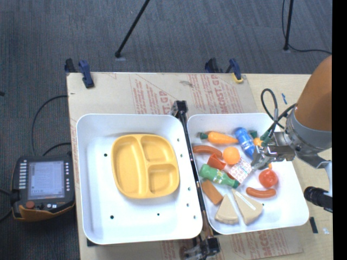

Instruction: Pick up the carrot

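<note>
The carrot [221, 138] is orange with a green top pointing left. It lies flat at the far side of the right bin [295, 213], between a red sausage [206, 150] and a blue bottle [245, 140]. My gripper [260, 158] is low over the middle of that bin, to the right of the carrot and a little nearer the camera. It hangs beside the blue bottle and above a red-and-white packet [239, 171]. It is apart from the carrot, and nothing shows in its grasp.
Crowded around the gripper are an orange ball [231, 155], a green bottle [218, 176], a red tomato [268, 178], another sausage [261, 192], a brown piece [212, 192] and two bread wedges [237, 210]. The left bin [87, 199] holds a yellow divided plate [145, 164].
</note>
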